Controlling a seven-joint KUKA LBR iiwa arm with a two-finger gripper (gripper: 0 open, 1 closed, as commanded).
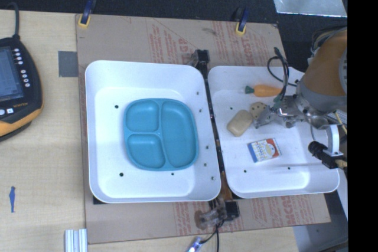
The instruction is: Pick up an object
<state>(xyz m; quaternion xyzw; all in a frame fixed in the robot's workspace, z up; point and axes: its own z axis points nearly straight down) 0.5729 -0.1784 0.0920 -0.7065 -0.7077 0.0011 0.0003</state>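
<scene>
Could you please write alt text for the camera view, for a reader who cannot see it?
A grey robot arm reaches from the right into the right white bin, its gripper low beside a tan block, near a toy carrot and a small blue-and-white card. The left white bin holds a blue divided plate.

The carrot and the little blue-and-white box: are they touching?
Apart. The camera view shows bare white bin floor between the carrot and the box.
</scene>
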